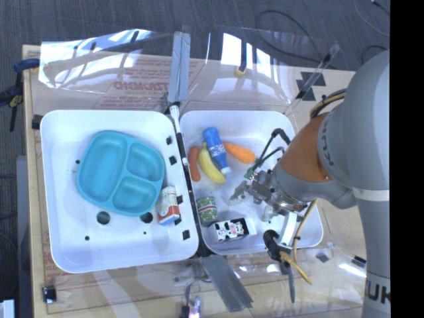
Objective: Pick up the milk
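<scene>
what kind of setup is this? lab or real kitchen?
Most likely a lab test bench: two shallow white bins on a taped board, toy food like a banana and milk carton, and clear plastic shields behind.

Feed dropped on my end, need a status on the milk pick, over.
Gripper low over right bin, nothing seen held. Milk carton lying at bin's near edge, untouched. Green can just beside it; banana further back.

Hidden/cut-off bits, right bin [301, 121]

Gripper [260, 189] fingers too small and cluttered to read, open/shut unclear. Arm [344, 144] covers the bin's right wall and part of its floor, and is cut off by the frame's right side. Milk [232, 230] label print too small to read; same for the can [207, 209] beside it.
</scene>
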